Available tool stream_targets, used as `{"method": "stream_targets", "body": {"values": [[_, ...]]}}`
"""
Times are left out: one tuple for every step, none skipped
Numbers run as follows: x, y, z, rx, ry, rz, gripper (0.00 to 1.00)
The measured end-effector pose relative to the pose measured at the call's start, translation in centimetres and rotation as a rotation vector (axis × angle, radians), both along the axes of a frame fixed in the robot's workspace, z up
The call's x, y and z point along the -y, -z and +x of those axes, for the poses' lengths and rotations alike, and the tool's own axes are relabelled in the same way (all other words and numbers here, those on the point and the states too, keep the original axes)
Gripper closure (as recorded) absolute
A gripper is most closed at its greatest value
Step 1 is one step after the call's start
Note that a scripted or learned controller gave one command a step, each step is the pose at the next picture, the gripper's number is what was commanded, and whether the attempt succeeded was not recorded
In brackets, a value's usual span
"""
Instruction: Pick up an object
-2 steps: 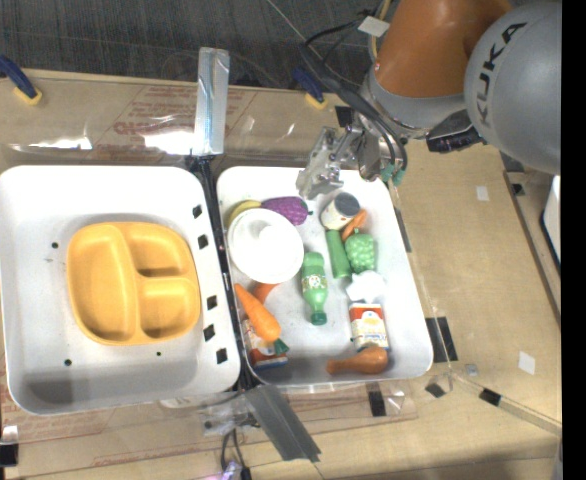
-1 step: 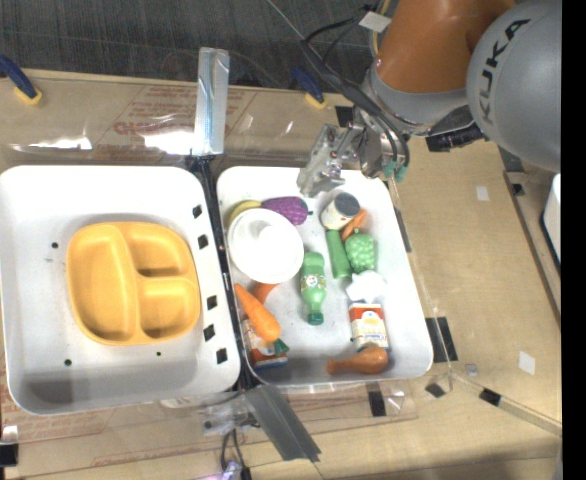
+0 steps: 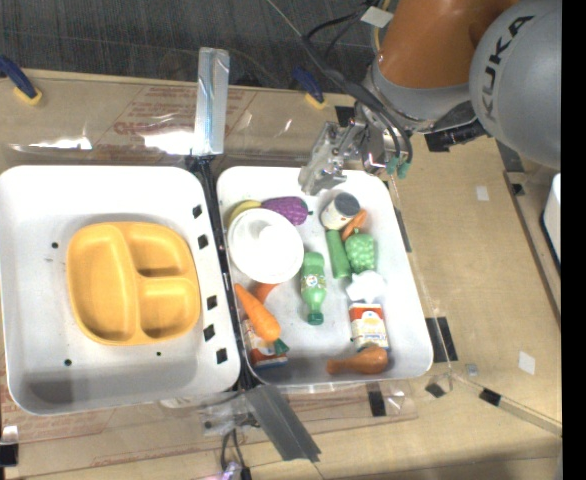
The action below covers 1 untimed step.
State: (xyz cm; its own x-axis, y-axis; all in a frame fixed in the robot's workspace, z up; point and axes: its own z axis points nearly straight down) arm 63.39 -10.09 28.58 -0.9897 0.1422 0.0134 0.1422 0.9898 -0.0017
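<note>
Two-finger metal gripper (image 3: pixel 321 173) hangs over the far rim of the right bin, fingers pointing down-left; cannot tell how wide they stand, nothing visibly between them. Left shallow white bin (image 3: pixel 23 268): yellow divided plastic tray (image 3: pixel 133 280). Right shallow white bin (image 3: pixel 405 298): white round bowl (image 3: pixel 265 246), purple grape bunch (image 3: pixel 287 209), orange toy carrot (image 3: pixel 258 311), small green bottle (image 3: pixel 315 288). Grey arm with orange band (image 3: pixel 443 23) reaches in from upper right, wrist bent toward the bin.

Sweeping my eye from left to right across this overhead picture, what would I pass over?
Yellow divided tray → white bowl → green bottle → white bottle with the red label → grey arm.
</note>
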Motion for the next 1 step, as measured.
{"method": "stream_targets", "body": {"values": [[-0.07, -0.69, 0.06, -0.005, -0.003, 0.0, 1.0]]}}
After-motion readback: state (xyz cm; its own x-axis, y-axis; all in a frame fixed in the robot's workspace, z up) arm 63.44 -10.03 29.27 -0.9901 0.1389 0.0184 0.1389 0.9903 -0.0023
